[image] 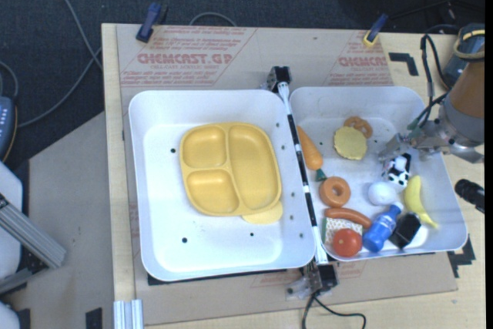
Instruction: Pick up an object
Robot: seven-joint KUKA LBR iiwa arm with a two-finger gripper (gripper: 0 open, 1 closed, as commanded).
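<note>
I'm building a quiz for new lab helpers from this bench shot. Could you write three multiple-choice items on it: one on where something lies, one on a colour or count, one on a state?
1. Where does the yellow divided plate lie?
A. left bin
B. right bin
C. on the cardboard

2. How many compartments has the plate?
A. two
B. three
C. five

3. How does the blue bottle lie?
A. upright
B. on its side
C. on the plate

Key:
1 A: it rests inside the left bin.
2 B: two upper wells and one lower show.
3 B: it lies flat in the right bin, between the tomato and a black object.
</note>
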